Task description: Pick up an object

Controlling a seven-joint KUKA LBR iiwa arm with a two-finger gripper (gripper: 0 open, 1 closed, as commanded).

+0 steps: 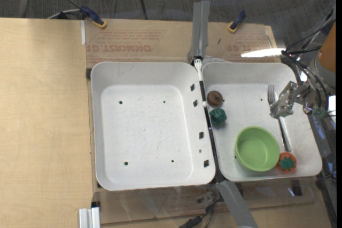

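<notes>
Two shallow white bins are set on a pale wooden bench above dark carpet, and the right bin (315,168) holds everything. A fork (279,115) lies along its right side, beside the green bowl (257,149). The gripper (284,103) is poised over the fork's upper handle; whether it is spread or pinching cannot be told. A grip square across the handle would probably serve best.

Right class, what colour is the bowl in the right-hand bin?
Light green: the bowl, seen in the camera view, near the bin's front edge.
</notes>
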